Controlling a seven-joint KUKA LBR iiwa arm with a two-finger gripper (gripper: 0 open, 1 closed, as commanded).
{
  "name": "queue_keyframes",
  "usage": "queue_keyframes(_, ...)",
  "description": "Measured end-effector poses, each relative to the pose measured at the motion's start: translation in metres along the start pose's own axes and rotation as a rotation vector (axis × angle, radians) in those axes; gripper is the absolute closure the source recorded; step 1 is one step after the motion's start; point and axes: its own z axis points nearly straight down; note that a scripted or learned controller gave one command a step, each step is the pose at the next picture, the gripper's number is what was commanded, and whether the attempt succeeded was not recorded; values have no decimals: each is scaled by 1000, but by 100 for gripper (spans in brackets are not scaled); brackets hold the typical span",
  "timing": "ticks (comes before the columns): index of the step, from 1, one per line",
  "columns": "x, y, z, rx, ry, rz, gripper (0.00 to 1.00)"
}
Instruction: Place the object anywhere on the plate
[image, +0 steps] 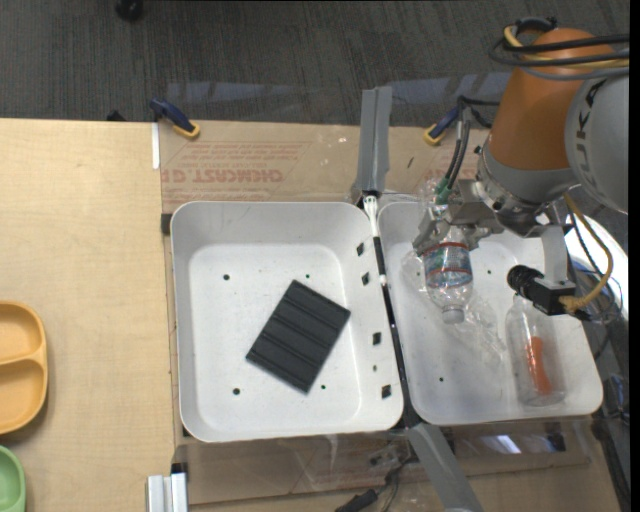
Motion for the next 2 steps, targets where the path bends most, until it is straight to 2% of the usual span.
queue_keyframes(1, 16, -12, 2, -1, 1, -162, 100)
queue_keyframes(2, 55, -63, 13, -1, 1, -244, 100)
